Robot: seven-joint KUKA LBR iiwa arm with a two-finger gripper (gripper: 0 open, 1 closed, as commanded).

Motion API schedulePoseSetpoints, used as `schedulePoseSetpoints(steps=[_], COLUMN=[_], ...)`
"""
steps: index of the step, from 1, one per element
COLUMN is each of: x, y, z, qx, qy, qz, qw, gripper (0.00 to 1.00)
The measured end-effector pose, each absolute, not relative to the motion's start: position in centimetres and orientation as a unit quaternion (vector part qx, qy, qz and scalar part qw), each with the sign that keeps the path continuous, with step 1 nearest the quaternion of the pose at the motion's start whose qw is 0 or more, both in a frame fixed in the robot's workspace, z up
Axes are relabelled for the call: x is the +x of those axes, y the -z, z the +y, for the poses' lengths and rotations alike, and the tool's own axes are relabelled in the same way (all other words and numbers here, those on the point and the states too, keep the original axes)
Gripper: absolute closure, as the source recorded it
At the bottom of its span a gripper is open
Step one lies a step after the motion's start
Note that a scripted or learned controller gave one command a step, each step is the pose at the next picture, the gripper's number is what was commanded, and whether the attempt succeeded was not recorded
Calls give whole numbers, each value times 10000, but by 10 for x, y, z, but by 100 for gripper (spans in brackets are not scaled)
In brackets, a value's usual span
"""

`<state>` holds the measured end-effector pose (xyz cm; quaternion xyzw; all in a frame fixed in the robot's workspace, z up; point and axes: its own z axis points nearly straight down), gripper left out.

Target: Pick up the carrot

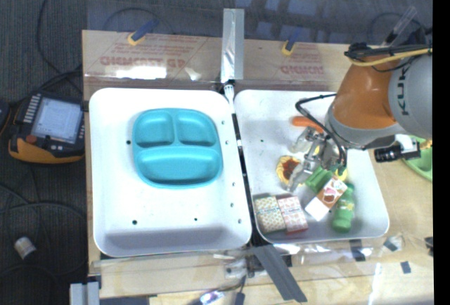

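Left shallow white bin [112, 226] holds a turquoise three-compartment plastic plate [176, 147]; right white bin [267, 110] holds toy food, orange carrot [306, 122] by the silver two-finger gripper [310, 156], whose grip state I can't tell.

The arm's gripper [311, 156] hangs low over the right bin [264, 114], among small food items. A thin orange carrot [308, 123] lies just beside it on the far side. A blue divided plate [176, 145] sits in the left bin [112, 212].
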<state>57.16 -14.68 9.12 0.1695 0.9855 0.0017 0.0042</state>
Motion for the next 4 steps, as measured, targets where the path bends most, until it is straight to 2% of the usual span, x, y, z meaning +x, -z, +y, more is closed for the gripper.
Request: schedulePoseSetpoints(steps=[1,2,3,4], x=[544,546,546,561], y=[-206,-216,-216,-114], z=[-160,-158,-157,-147], qx=[-279,-287,-291,-2221], qy=[-9,-35,-38,-8], qz=[9996,9996,9996,9750], qw=[11,39,39,9], gripper=[0,100,0,0])
